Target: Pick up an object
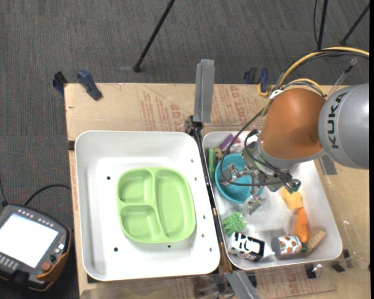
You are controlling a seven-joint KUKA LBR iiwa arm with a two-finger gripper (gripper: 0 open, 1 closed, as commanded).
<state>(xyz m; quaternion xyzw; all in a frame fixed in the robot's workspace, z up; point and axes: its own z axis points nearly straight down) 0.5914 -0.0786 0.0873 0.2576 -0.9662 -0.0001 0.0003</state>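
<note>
Overhead, the gripper (257, 199) hangs low in the right bin (321, 195), over the rim of a blue bowl (232, 180) (whether its claw is parted or clenched, I cannot tell). Near it lie a yellow block (292, 200), a carrot (302, 225), a green leafy toy (234, 222) and a small can (287, 245). A green divided plate (156, 205) sits in the left bin (93, 185)
</note>
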